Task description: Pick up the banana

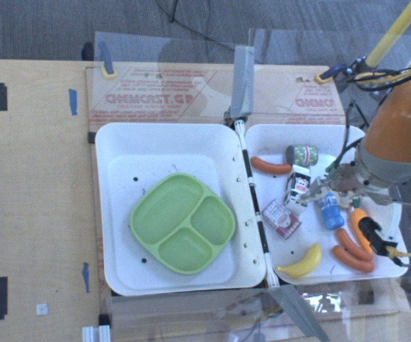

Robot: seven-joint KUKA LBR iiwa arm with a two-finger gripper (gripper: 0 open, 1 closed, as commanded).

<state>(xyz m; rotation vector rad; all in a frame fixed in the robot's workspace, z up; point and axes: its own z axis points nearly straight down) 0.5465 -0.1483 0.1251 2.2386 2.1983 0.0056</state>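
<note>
The yellow banana (301,262) lies at the near left corner of the right bin (262,137), curved and flat on the floor. My gripper (323,189) hangs over the middle of that bin, farther back and to the right of the banana, well apart from it. It is just above a blue bottle (330,211) and beside a small white carton (299,189). Nothing shows between its fingers.
The right bin also holds a hot dog (271,166), a green can (302,154), a red-and-white box (282,219), a carrot (362,228) and two sausages (352,254). A green divided plate (182,223) sits in the left bin (112,155).
</note>
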